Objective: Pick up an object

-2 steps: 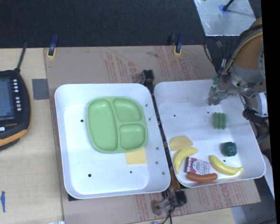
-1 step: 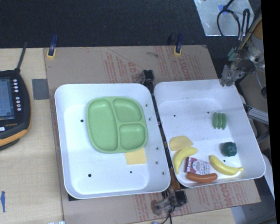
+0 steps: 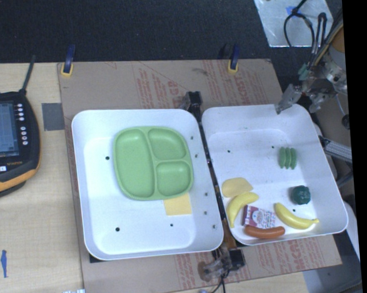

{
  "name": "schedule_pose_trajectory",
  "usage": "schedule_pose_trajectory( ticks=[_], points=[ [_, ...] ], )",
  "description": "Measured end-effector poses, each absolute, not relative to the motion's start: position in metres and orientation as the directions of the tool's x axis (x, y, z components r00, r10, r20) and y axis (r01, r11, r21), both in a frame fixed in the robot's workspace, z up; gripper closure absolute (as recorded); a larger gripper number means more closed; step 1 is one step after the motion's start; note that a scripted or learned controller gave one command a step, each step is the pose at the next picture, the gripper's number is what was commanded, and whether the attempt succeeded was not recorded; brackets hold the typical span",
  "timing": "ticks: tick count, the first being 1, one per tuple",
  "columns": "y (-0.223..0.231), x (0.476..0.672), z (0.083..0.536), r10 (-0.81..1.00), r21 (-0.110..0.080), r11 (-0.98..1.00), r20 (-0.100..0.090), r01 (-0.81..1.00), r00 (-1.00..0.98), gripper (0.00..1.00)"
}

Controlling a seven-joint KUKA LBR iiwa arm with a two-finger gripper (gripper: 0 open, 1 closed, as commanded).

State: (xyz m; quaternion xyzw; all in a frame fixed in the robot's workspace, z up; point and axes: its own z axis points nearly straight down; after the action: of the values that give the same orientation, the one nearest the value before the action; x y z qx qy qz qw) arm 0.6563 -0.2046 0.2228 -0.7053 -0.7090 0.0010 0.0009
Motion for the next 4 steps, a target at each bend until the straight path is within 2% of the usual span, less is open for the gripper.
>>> schedule_pose_trajectory(
  ticks=[1, 2, 3, 4],
  points=[
    [-0.211, 0.64, 0.091, 1.0, -0.005, 0.004, 0.001, 1.0, -0.004, 0.0],
    [-0.212, 0.616, 0.158, 1.0, -0.001, 0.002, 0.0, 1.0, -0.002, 0.0],
    [-0.212, 0.598, 0.112, 1.0, -0.004, 0.005, -0.001, 1.0, -0.005, 0.0],
    [-0.212, 0.543, 0.195, 1.0, -0.002, 0.003, 0.0, 1.0, -0.003, 0.0]
  ],
)
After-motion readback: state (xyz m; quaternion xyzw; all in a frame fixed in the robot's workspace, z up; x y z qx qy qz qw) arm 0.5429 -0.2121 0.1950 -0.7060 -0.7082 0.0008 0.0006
